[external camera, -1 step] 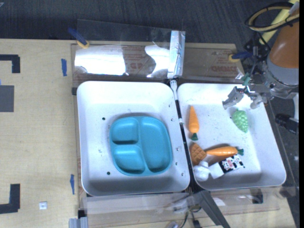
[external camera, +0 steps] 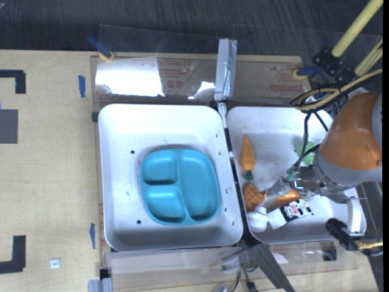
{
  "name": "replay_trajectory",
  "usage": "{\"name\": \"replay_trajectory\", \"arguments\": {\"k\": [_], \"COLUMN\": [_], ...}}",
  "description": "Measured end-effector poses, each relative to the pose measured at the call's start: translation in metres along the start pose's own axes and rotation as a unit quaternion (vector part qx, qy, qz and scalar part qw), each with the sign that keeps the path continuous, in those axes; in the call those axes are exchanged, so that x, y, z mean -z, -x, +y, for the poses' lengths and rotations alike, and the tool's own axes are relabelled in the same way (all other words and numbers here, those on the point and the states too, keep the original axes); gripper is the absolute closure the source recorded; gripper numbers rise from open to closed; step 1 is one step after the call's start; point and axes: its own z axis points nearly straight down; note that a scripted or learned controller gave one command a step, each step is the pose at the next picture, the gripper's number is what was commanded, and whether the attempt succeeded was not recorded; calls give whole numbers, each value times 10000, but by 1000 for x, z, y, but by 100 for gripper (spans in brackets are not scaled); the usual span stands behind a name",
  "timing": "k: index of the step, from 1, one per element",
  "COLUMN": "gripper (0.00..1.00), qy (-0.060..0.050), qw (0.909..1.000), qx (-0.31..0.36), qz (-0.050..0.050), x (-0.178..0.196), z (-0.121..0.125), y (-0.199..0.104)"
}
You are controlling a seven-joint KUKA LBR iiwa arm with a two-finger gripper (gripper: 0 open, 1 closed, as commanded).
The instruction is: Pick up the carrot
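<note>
Bench: pale wood with black tape corner marks and short blue tape strips along the left side.
Left bin: shallow, white, holding a blue three-compartment plate.
Right bin: white, with small items crowded toward its near-left corner.
White piece: a small white object, nearest in the right bin, at its front-left corner.
Waffle-textured piece: orange-brown, just behind the white piece.
Printed item: white with red and black marks; the print is too small to read.
Gripper: low over the middle of the right bin, under the orange band; I cannot tell its state.
Carrot: orange with a green tip toward the near side, lying by the right bin's left wall, apart from the gripper.
Cardboard: behind the bins, under clear plastic; reddish lettering is illegible.
</note>
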Motion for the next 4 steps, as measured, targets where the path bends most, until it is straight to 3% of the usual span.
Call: {"name": "replay_trajectory", "arguments": {"k": [1, 2, 3, 4], "gripper": [0, 0, 0, 100], "qy": [194, 179, 183, 221], "qw": [9998, 9954, 9855, 9856], "qx": [-44, 936, 1687, 1673], "qz": [-48, -58, -78, -101], "x": [-44, -45, -45, -33], "z": [38, 13, 13, 15], "y": [17, 32, 32, 34]}}
